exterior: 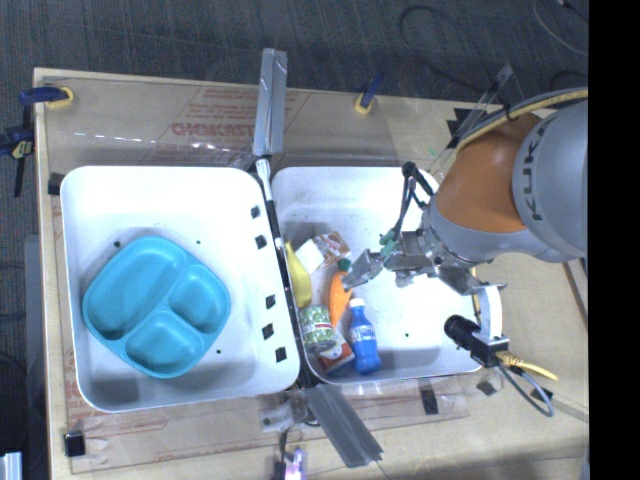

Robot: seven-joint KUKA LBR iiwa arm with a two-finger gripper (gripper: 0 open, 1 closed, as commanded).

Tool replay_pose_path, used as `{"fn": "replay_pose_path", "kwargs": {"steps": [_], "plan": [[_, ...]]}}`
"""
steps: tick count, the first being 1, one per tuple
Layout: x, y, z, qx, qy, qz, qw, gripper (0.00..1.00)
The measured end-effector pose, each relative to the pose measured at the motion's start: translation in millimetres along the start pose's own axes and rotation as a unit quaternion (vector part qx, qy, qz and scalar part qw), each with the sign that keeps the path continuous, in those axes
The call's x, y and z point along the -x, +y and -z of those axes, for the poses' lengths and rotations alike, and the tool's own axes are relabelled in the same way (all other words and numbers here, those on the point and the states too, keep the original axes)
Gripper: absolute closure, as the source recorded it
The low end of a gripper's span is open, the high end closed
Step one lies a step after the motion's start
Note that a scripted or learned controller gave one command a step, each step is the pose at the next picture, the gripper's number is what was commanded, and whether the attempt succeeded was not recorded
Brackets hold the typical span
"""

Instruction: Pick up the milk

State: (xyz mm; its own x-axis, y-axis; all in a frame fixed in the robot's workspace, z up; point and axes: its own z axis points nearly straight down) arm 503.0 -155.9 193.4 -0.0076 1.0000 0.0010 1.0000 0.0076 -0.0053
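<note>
The arm [500, 193] comes in from the right, its orange band sitting over the right bin's [440, 358] far right corner, wrist bent down and pointing left across the bin. The gripper [352, 268] hangs low over the bin's middle, tips aimed at the heap of items along the left wall. Whether it is open or closed, I cannot tell; the tips are too small and dark against the clutter.

The milk [322, 252], as best I can judge, is the small white carton at the top of that heap, just left of the gripper tips; contact is unclear. Below it lie a banana [298, 276] against the wall, an orange piece [338, 304], a blue bottle [363, 340] and a green-labelled can [318, 330], all packed close.

Over in the left bin [90, 193], a blue tray [156, 306] with three compartments lies flat, well apart from the action.
</note>
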Motion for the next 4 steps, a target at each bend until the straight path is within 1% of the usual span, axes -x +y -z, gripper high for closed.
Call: {"fn": "replay_pose_path", "kwargs": {"steps": [1,2,3,4], "plan": [[38.9,80.9,-56.4,0.001,-0.001,0.031,0.9995,0.0],[4.5,108.5,-73.2,0.016,-0.009,0.115,0.9932,0.0],[-35.0,129.1,-91.6,0.009,-0.006,0.103,0.9946,0.0],[-38.6,128.4,-84.2,0.005,-0.003,0.106,0.9943,1.0]]}}
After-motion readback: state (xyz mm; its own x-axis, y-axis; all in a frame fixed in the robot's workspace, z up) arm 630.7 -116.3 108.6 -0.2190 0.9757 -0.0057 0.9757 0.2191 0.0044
